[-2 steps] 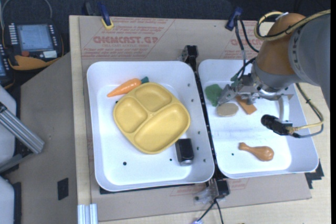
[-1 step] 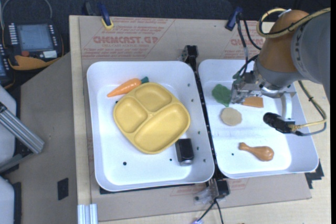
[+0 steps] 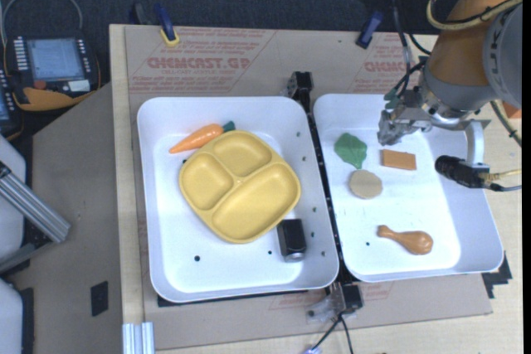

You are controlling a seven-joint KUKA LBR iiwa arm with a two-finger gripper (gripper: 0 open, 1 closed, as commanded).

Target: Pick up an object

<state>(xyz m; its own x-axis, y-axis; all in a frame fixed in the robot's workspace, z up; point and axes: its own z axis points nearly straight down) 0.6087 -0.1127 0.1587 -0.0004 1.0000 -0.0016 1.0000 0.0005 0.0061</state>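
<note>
Lowest in the frame among the right bin's (image 3: 473, 257) things lies a tan drumstick-shaped toy (image 3: 406, 239), near that bin's lower middle. Above it sits a round beige disc (image 3: 365, 184), then a green leafy piece (image 3: 351, 149) toward the bin's upper left, and just right of that an orange rectangular block (image 3: 398, 159). The end effector (image 3: 393, 128) hangs at the upper middle of the right bin, just above the orange block and right of the green piece; nothing shows between its fingers, and whether they stand wide or narrow I cannot tell. The grey arm (image 3: 465, 46) with its orange band reaches in from the upper right of the frame. In the left bin (image 3: 153, 178) a yellow divided plate (image 3: 239, 186) fills the centre, with an orange carrot (image 3: 196, 138) touching its upper left edge and a small black block (image 3: 291, 238) at its lower right. Both bins rest on the tabletop (image 3: 124, 95), covered in brown board.
</note>
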